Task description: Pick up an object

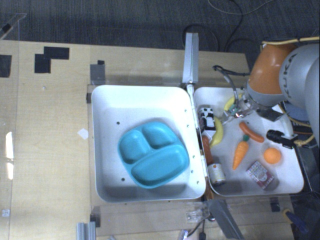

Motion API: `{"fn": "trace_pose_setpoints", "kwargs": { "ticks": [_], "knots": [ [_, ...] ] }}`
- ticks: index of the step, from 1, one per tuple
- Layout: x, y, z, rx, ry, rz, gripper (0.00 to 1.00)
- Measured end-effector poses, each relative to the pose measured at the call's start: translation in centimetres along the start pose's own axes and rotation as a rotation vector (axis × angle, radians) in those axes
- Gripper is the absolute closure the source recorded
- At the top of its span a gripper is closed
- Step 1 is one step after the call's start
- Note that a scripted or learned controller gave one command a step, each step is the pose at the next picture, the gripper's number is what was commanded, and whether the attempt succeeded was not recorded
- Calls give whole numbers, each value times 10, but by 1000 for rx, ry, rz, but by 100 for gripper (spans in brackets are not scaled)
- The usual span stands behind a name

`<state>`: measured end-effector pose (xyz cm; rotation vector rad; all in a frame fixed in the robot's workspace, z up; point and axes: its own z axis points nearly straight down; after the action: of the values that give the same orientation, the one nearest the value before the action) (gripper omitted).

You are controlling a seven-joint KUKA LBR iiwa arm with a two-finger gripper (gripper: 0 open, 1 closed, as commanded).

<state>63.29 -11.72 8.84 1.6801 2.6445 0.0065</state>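
No legible writing; small black-and-white object [207,118] carries markings too small to read. Right bin [295,184]: banana [218,132] long axis roughly vertical, curved; carrot [240,154] tip toward lower left. Gripper [239,109] just above banana's upper end, partly blurred, cannot tell finger state. Blue tray [152,154] in left bin [107,134]

One fixed camera looks down on me at a slant from above the bench [50,149], far enough to take in both bins [145,96]; my arm [290,74] enters from its right.

wooden bench [50,149], two white bins [102,149]
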Motion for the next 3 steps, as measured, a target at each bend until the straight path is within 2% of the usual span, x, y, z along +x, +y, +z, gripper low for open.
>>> {"fn": "trace_pose_setpoints", "kwargs": {
  "ticks": [1, 2, 3],
  "knots": [
    [23, 8, -164, 0, 0, 160, 100],
    [-21, -63, -102, 2, 1, -169, 100],
    [-34, -111, -125, 1, -1, -127, 100]
  ]
}}
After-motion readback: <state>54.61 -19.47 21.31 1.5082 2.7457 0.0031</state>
